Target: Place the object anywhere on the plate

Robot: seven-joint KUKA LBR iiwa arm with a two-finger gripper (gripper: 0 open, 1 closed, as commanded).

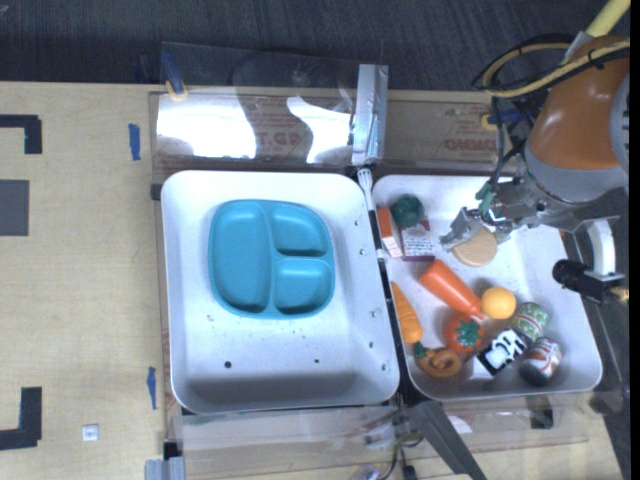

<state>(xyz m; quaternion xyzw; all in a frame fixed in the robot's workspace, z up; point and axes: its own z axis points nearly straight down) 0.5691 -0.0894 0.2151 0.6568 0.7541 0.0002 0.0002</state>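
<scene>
A blue divided plate [270,258] lies in the left white bin [190,368]. In the right bin [575,298], my gripper [479,221] hangs over the upper middle, open, its fingers spread just above a tan round disc [477,251]. The disc rests on the bin floor, and I see nothing between the fingers. Just below the disc lies a large orange carrot [448,286]. A yellow ball [498,303] sits to the carrot's right.
The right bin also holds a green item [405,209], a red-and-white packet [413,240], a small carrot [405,313], a red tomato-like toy [463,333], a brown ring [440,362], a black-and-white block [503,348] and two small cans [538,360]. A ridge where the bin rims meet separates the bins.
</scene>
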